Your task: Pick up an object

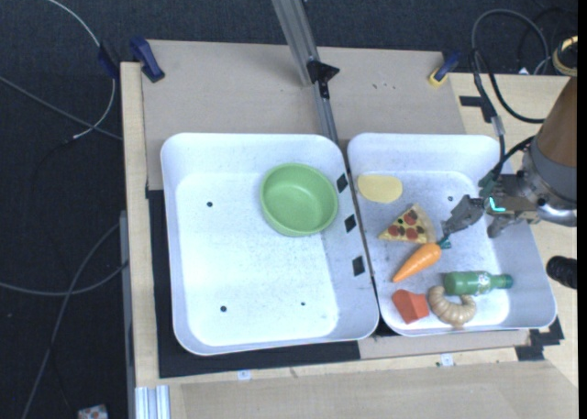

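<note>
Carrot [416, 261] lies in the right bin [431, 146], at seven o'clock from the gripper [470, 214]. Jaw state: cannot tell.

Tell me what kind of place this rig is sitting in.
Probably a robotics lab test bench, not a kitchen: two shallow white plastic bins on a plywood board held by blue clamps, toy food such as an orange plastic carrot, and loose black cables on dark carpet.
</note>
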Tool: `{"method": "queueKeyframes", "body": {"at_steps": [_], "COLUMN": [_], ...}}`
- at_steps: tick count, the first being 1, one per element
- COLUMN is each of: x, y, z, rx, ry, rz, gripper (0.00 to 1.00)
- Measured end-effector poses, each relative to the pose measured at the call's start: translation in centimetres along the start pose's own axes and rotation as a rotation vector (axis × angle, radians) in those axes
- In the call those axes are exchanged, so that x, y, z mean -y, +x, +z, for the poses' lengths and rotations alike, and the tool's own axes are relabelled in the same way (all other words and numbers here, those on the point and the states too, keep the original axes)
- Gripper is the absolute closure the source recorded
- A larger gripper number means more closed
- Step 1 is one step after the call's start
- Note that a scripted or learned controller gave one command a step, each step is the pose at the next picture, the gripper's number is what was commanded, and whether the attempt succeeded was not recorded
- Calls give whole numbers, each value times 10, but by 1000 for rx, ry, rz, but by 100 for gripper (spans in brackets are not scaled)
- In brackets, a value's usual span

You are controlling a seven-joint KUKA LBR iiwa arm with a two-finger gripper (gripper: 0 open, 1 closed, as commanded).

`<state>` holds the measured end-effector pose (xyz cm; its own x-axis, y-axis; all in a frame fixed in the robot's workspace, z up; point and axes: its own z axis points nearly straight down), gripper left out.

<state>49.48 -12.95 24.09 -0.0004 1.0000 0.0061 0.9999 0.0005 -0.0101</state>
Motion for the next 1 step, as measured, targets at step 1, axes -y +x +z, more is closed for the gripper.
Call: {"method": "queueKeyframes", "body": {"at_steps": [1], "x": [-1], "y": [0], "z": [-1], "rx": [0], "ry": [-3], "rz": [0], "gripper": [0]}}
